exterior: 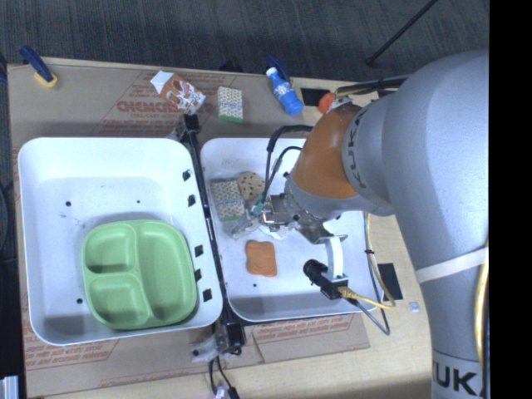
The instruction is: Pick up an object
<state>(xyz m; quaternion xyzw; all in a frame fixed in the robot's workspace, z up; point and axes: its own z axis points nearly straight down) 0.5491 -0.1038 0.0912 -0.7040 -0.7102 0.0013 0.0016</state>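
Objects for the pick lie in the right bin (249, 310): an orange piece (261, 258) near its centre, and a mesh packet (227, 199) with a brown biscuit-like item (248, 184) toward 11 o'clock. The gripper (268, 216) is low between them, and how far it is open we cannot tell. We judge the orange piece the easier target, with free floor around it, while the packet lies close to the divider wall at 9 o'clock, so we should descend straight and keep off that rim.

Gripper (268, 214) low in right bin (249, 310). Flat slab (261, 258) just below gripper, packet (226, 198) left of it, round biscuit (248, 184) just above. Divided tray (138, 273) far left, in left bin (50, 165).
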